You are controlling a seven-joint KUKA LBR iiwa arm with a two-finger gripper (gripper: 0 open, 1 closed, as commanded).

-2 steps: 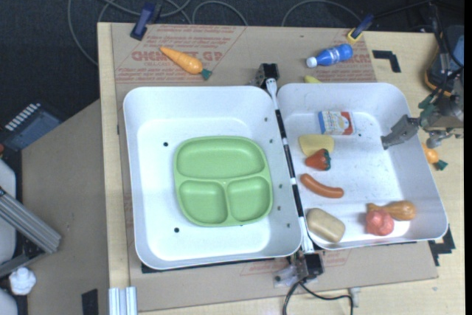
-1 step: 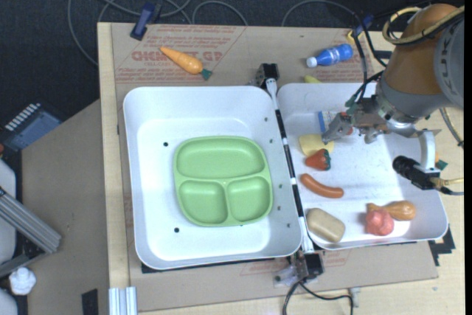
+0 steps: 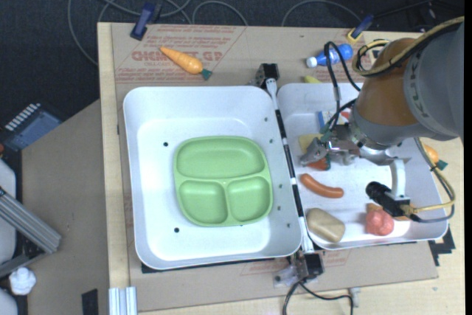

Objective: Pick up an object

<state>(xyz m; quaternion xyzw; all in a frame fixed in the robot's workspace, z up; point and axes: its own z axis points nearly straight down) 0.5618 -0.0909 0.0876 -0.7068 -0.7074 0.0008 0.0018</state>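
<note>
My gripper is low in the right bin, near its left wall, with the grey and orange arm behind it. Just below the gripper lies a red-orange sausage. A small red piece shows right under the gripper, and a yellow piece lies just above it. A tan, bread-like lump rests at the bin's front left corner. At the front right lies a pink-red lump. Nothing is visibly held.
The left bin holds a green divided plate. On the bench behind the bins lie an orange toy carrot, a blue clip and a small blue-and-white bottle. An orange piece sits by the right bin's right wall.
</note>
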